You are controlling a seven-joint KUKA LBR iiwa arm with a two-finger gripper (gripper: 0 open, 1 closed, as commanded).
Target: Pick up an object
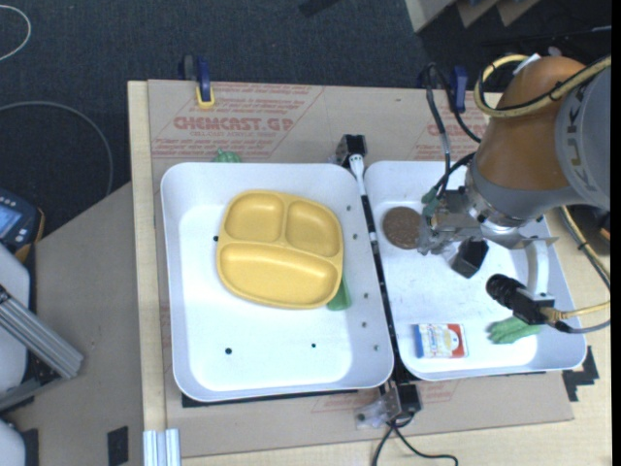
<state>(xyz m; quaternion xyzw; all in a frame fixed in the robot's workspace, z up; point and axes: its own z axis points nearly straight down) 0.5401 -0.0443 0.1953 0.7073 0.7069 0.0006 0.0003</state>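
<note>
Camera view: tool [448, 233] state, can't tell. Brown disc [401, 226] sits just left of it, so it might skid off that flat thing.

Bench [291, 115]: brown board surface, printed red lettering along its far edge. Two shallow white bins rest directly on it, side by side and touching: left bin [194, 338], right bin [408, 175]. A blue-and-yellow clamp [203, 79] grips the far edge.
</note>
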